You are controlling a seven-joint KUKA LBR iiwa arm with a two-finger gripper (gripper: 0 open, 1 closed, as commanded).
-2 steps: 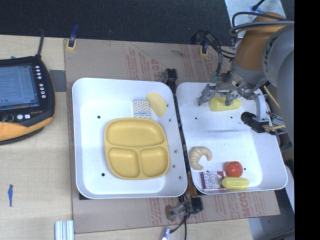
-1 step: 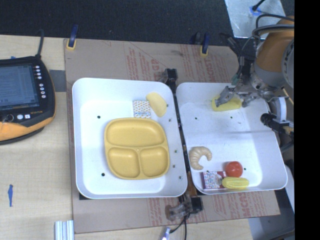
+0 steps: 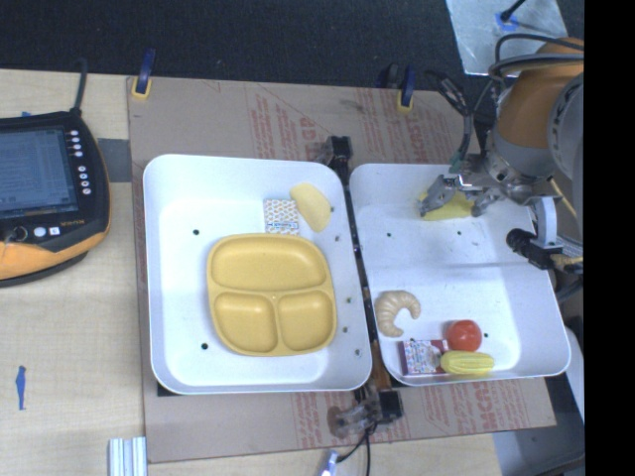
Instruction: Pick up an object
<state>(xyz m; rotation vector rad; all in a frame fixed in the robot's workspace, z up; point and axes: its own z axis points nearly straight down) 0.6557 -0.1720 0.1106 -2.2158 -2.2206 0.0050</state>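
The end effector (image 3: 453, 198) is down in the far part of the right bin (image 3: 516, 296), its fingers closed around a small yellow object (image 3: 448, 209) that sits just above the bin floor. Nearer the viewer from it, along the bin's front, lie a croissant (image 3: 397, 311), a red tomato (image 3: 463, 334), a yellow piece (image 3: 466, 364) and a small packet (image 3: 421, 355). Off to its left, the other bin (image 3: 169, 266) holds a yellow divided tray (image 3: 270, 294), a pale wedge (image 3: 311, 206) and a sachet (image 3: 281, 216). Farther left on the counter (image 3: 69, 345) sits a control pendant (image 3: 45, 191).
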